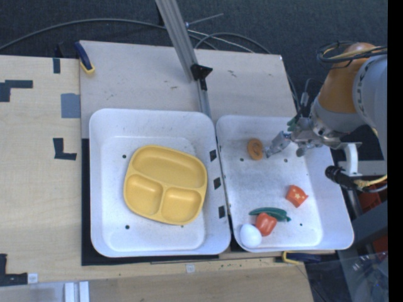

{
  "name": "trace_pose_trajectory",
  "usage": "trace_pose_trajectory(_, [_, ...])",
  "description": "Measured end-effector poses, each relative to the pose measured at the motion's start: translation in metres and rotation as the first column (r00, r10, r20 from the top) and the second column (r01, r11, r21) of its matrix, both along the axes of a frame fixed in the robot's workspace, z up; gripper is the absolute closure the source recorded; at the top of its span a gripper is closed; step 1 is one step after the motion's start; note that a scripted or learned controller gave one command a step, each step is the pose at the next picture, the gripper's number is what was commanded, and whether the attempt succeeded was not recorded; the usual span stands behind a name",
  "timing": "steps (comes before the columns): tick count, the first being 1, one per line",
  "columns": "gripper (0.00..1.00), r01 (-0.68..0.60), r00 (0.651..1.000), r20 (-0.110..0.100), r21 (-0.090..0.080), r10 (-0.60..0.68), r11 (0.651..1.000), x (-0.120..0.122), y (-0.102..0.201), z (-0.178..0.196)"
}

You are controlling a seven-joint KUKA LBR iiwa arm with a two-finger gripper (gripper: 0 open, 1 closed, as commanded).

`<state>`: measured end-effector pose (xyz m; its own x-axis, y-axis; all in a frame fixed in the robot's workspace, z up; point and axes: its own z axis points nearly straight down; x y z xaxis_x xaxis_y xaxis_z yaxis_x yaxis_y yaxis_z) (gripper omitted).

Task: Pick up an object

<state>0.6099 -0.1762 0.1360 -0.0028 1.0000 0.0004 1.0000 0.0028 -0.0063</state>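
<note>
My gripper (pixel 288 147) hangs over the back of the right bin (pixel 327 228), open, with nothing between its fingers. Its left fingertip (pixel 275 147) is just right of a small round brown-orange piece (pixel 255 148) and apart from it. Farther forward in the same bin lie an orange-red chunk (pixel 296 195), a red pepper (pixel 266 224) with a dark green stem piece (pixel 271 212) over it, and a white egg (pixel 250 235) at the front left corner.
The left bin (pixel 104 168) holds a yellow three-part plate (pixel 165 184). A grey metal pole (pixel 179 30) slants down to the back edge between the bins. Cables run across the dark floor behind the bench.
</note>
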Motion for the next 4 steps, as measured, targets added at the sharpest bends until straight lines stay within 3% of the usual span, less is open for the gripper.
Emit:
trace_pose_trajectory(1, [0.0,0.001,1.0,0.005,-0.002,-0.001,1.0,0.0,0.001,-0.049])
trace_pose_trajectory(2, [1.0,-0.001,1.0,0.004,-0.002,0.001,1.0,0.0,0.001,-0.038])
trace_pose_trajectory(4, [1.0,0.0,1.0,0.012,-0.002,0.0,1.0,-0.005,0.016,0.079])
